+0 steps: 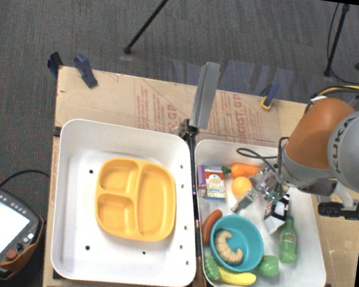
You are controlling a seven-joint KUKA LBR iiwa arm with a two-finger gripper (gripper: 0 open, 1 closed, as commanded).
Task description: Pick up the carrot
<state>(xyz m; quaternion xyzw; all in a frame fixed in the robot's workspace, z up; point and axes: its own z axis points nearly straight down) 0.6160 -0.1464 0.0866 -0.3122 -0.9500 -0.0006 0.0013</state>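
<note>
While we look down, carrot [245, 171]: at twelve o'clock of orange ball [242, 185].
Gripper [257, 192]: beside them; grip state, we cannot tell.
Crowding: small box [214, 181], teal bowl [237, 242].

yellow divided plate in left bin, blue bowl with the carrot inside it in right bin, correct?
Not quite. The camera view shows the carrot lying on the right bin floor near the far wall, outside the blue bowl; a pale curled toy sits inside the bowl. The yellow divided plate is in the left bin.
</note>
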